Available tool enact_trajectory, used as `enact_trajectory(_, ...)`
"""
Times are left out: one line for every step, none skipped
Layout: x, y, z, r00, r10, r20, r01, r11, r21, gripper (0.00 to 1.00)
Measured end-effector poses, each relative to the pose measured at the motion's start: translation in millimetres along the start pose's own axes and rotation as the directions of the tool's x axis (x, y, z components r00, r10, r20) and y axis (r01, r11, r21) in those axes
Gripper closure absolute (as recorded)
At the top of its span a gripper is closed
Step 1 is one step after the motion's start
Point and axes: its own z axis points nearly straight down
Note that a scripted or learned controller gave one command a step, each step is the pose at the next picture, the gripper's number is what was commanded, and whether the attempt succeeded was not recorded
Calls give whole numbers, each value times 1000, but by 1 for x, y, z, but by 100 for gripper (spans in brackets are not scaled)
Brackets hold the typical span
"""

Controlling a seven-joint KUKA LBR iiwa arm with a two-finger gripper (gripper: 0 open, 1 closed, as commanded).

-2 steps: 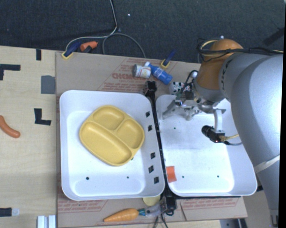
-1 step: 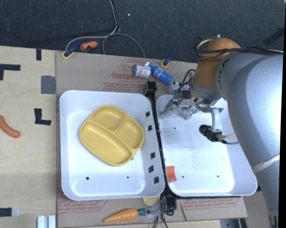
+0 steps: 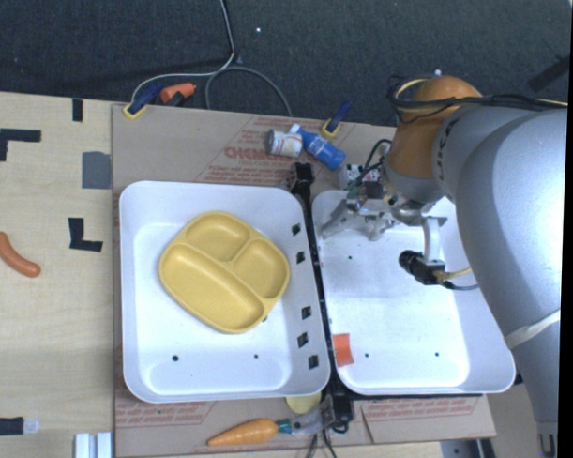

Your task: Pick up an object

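Judging from the scene, nothing has been picked up yet: the yellow divided plate (image 3: 225, 270) lies in the left bin (image 3: 140, 265), well apart from the gripper (image 3: 362, 217). The gripper is poised low over the right bin (image 3: 404, 368), near its far-left corner. Whether the jaws are apart or together cannot be told.

- yellow plate (image 3: 226, 271): 3 compartments, rounded, lies flat and upright in the left bin (image 3: 141, 359), about centre, turned at an angle
- orange block (image 3: 341, 348): small, flat in the right bin (image 3: 488, 371), at its near-left corner
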Motion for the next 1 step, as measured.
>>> enact_trajectory(-3,1,0,1000,-1,-3,1,1000,-1,0)
